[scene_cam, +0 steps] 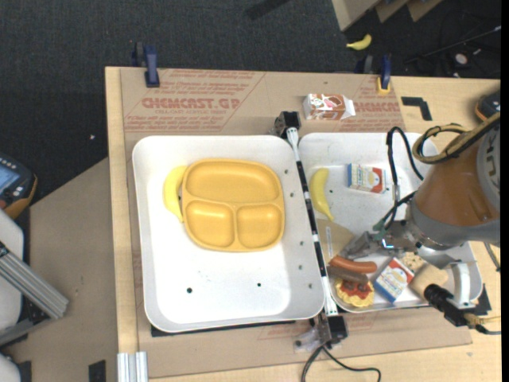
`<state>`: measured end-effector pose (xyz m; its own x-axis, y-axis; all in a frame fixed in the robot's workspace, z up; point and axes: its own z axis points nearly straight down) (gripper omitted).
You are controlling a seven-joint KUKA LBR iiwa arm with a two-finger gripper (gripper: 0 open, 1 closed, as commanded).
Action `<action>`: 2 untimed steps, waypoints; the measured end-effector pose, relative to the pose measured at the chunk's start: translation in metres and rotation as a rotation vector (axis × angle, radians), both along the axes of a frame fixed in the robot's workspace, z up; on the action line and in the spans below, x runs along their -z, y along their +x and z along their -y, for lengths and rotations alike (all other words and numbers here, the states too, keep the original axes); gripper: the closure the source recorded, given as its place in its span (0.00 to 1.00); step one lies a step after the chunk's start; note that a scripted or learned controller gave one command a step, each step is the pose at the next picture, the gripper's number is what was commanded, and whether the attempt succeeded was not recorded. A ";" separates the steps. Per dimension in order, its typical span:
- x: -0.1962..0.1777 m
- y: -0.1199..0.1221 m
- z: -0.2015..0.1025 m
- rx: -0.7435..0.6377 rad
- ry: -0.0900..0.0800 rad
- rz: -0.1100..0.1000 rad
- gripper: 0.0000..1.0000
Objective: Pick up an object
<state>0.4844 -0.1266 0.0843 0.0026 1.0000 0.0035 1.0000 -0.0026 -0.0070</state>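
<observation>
My gripper [364,247] hangs low over the front of the right bin [338,146], open, with nothing between its fingers. Its tips point left, just above a toy hot dog [352,267]. Under the hot dog lies a round yellow and red food piece [355,294]. A small red, white and blue carton [394,281] lies right beside them, below the wrist. Farther back in the same bin are a banana [320,193] by the left wall and a white milk carton [366,177].
The left bin [231,301] holds a yellow divided tray [233,204] with a yellow piece [172,189] sticking out from under its left side. A small brown and white carton [328,106] stands on the bench behind the bins. Black cables [394,161] loop over the right bin.
</observation>
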 end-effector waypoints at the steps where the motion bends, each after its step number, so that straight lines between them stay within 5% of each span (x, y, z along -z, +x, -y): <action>1: -0.002 0.127 0.030 -0.007 -0.009 0.020 0.00; 2: -0.001 0.145 0.095 -0.004 0.012 -0.002 0.00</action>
